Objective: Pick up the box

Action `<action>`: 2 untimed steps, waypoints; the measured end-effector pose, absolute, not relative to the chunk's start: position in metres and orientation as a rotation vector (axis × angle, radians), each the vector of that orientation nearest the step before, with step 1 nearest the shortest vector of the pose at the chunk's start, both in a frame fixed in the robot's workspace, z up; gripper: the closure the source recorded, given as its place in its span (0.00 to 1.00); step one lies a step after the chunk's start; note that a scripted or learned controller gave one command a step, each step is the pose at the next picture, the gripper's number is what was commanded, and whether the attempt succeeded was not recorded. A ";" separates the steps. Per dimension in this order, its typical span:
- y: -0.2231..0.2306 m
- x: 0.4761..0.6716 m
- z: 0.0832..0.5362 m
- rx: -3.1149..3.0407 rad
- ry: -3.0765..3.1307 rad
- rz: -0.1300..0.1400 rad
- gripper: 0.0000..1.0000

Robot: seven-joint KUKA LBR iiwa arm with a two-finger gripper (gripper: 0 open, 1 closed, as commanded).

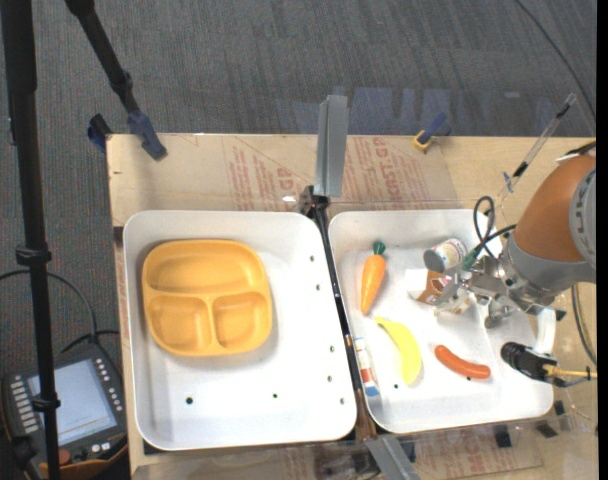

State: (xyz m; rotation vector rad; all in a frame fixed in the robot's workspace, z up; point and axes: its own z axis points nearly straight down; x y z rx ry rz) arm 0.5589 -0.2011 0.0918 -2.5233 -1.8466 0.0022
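The box (429,287), a small white and brown-red thing, lies in the right bin (404,423) toward its far right, partly hidden by the gripper. My gripper (458,299) hangs low over the bin just right of the box, touching it or nearly so. Whether anything is held cannot be made out from this angle. The grey arm with its orange band (552,216) comes in from the right.
The right bin also holds a silver can (445,255) just behind the gripper, a carrot (371,278), a banana (401,349), a red sausage (462,362) and a thin white stick (364,366) along the left wall. In the left bin (164,423) lies a yellow divided plate (208,297).
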 end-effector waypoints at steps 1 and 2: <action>-0.203 0.558 0.098 -2.521 -1.841 0.008 1.00; -0.203 0.558 0.098 -2.521 -1.841 0.007 0.00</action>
